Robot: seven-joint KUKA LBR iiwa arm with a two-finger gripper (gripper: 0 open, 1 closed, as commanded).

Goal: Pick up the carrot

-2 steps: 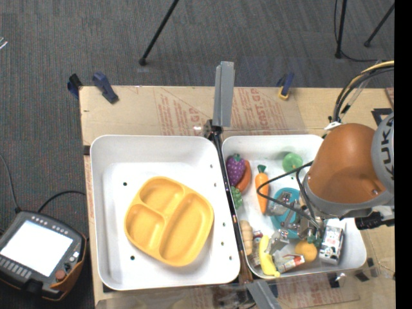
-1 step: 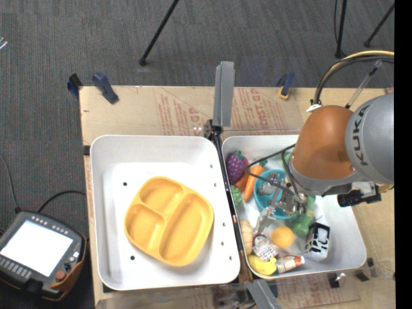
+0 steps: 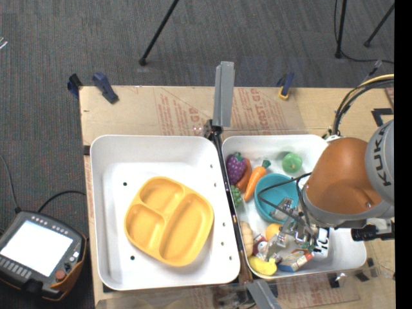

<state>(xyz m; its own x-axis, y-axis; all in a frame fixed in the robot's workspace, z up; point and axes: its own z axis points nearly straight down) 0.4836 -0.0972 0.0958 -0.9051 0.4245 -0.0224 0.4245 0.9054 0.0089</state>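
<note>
1. The carrot lies in the right bin, near that bin's left wall and toward its far edge. It rests slanted, green top pointing to the far right and tip pointing down toward the counter's front.
2. It sits tightly among neighbours: the purple grapes are just beside it on the left, and the blue bowl touches or nearly touches it on the right. A green round fruit sits farther right along the far wall.
3. It looks like a plastic toy, so I judge it light, stiff and fairly smooth, likely to slip or roll if pinched near the tapering tip. It does not look fragile.
4. The thick orange middle seems the best place to take hold, with the fingers closing across its width. The gaps beside the grapes and bowl look narrow, so that could go wrong.
5. The gripper hangs near the bin's front edge, over a jumble of small toys, well apart from the carrot. I cannot tell how its fingers stand, and nothing is clearly held.
6. Readable writing: "KUK" on the grey arm. The red print on the cardboard counter top is too faint to read.
7. The left bin holds a yellow divided plate.
</note>
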